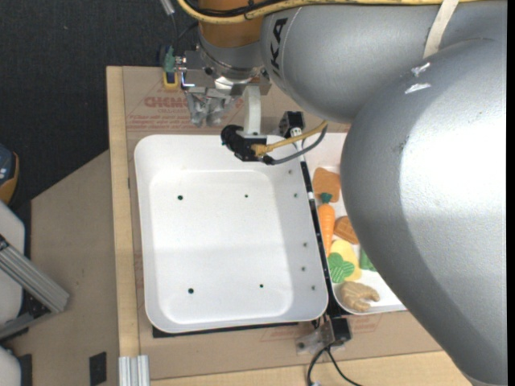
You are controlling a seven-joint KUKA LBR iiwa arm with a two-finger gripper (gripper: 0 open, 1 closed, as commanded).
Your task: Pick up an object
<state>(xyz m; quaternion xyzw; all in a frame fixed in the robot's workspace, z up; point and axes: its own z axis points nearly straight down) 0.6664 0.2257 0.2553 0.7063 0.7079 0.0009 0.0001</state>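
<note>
The hand hangs beyond the left bin — its grip state cannot be told — well apart from the carrot, so a grasp here would likely catch nothing.

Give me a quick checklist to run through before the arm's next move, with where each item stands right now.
1. Gripper position: above the far rim of the left bin, away from the objects. Not ok for grasping.
2. Object held between the fingers: none seen. Not ok.
3. Finger opening: cannot tell.
4. Targets available: toy carrot and other toy foods lie in the right bin. Ok.
5. View of the right bin: largely hidden by the arm. Not ok.
6. Black cable hangs over the left bin's far corner, near the gripper. Snag risk: cannot tell.
</note>
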